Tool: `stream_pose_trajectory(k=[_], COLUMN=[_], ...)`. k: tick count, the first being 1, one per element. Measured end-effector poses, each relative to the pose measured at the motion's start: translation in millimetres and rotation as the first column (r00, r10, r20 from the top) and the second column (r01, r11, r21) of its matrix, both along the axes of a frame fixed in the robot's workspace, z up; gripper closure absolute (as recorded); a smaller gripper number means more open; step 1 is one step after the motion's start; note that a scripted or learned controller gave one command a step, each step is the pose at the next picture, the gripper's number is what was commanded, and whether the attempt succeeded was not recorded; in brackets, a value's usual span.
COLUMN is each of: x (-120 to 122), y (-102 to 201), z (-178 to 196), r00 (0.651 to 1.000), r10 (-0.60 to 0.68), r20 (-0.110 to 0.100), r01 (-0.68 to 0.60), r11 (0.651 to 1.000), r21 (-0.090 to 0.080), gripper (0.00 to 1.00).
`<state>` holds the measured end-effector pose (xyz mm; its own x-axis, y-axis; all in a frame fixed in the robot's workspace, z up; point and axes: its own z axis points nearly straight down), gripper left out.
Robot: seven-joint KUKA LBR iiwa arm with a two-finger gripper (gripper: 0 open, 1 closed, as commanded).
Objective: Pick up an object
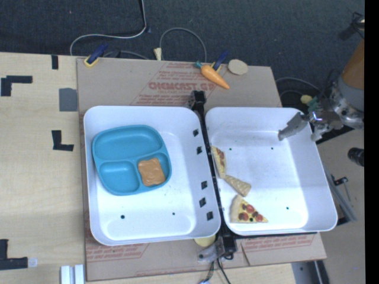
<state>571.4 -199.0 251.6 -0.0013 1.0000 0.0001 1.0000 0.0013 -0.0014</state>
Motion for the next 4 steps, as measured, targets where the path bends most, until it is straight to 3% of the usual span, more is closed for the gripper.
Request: stream_pose_trajectory(k=[1,2,3,4], x=[5.4,-22.6,-54.6,-52.7], y=[47.1,93.4,96.6,95.2], z=[-88.9,-110.4,-167.9,-154.4], r00=[1.0,1.0,1.0,1.0], r10=[0.002,0.002,-0.001,-0.002], r20=[-0.006,-0.004,0.007,0.009], r01=[-0.002,-0.002,0.001,0.002], r11=[1.0,1.0,1.0,1.0], r21=[0.002,0.002,-0.004,-0.005], gripper=[0.0,0.0,0.0,1.0])
